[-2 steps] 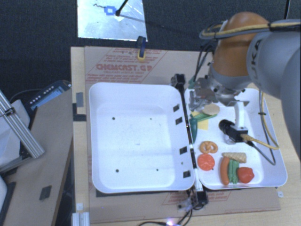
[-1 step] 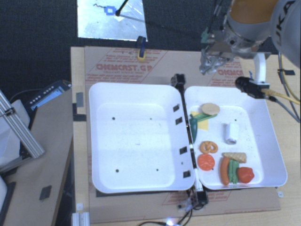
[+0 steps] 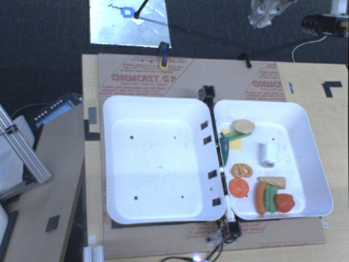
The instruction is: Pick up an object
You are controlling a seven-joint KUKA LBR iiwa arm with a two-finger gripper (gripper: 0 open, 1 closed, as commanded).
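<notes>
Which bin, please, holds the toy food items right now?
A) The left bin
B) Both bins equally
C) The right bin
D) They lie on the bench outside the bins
C: the pretzel, the tomato, the carrot and the white can all lie inside the right bin, with nothing like them in the left bin.

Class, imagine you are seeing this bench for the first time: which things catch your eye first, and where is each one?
The bright toy foods clustered in the right bin stand out first: a red tomato, a pretzel and a carrot near its front left. Next comes the pincer, hanging high beyond the bench, at the top right of the view.
</notes>
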